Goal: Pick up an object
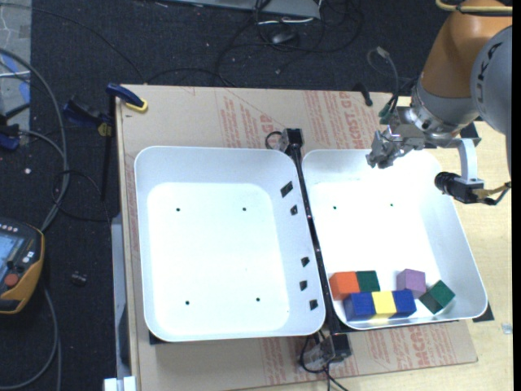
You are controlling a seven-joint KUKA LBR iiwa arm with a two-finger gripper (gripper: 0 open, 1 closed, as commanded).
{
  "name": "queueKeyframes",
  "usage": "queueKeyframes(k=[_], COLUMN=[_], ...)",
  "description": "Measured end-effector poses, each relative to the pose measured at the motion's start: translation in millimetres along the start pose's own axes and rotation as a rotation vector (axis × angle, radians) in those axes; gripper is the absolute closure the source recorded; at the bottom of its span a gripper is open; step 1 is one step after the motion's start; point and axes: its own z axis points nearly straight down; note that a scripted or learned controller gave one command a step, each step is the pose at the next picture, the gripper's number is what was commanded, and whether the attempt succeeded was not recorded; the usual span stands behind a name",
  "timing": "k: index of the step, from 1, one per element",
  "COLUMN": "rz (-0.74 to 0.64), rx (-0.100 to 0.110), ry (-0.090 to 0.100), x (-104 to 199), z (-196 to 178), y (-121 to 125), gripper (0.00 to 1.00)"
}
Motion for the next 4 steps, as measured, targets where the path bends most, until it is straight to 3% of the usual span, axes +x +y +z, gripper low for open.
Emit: queueKeyframes(k=[1,4], rz=[-0.001,-0.002], rx=[0.000,0.004], ry=[0.000,0.001], x=[0.0,151.4], z=[-29.1,-20.1], y=[0.6,-80.6], gripper=[1.00,1.00])
